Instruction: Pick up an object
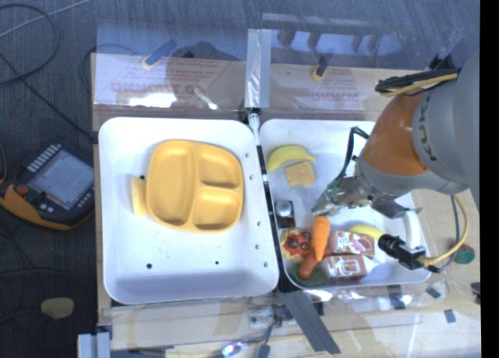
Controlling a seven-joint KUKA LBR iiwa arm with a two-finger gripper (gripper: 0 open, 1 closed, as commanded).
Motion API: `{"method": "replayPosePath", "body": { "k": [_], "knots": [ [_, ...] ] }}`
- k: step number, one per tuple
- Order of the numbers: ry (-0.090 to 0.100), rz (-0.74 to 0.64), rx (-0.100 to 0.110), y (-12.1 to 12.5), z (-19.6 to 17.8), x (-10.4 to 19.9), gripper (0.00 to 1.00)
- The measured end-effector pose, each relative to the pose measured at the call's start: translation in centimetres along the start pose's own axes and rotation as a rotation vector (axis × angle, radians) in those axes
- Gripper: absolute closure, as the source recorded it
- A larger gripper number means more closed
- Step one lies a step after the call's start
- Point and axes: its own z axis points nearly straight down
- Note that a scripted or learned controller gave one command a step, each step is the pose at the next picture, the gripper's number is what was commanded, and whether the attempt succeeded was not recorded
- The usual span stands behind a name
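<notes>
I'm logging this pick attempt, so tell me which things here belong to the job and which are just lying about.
Job:
gripper over the right bin
carrot
banana
tan block
red-brown carton

Lying about:
yellow divided tray in the left bin
handheld pendant on the floor

Two white bins [113, 193] sit side by side. I count one yellow divided tray [193, 185], two bananas [287, 155], one carrot [316, 246], one tan sponge [299, 173].
</notes>
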Motion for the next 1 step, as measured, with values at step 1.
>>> {"method": "replayPosePath", "body": {
  "k": [1],
  "knots": [
    [0.005,0.052,0.014,7.96,-8.31,6.11,1.00]
  ]
}}
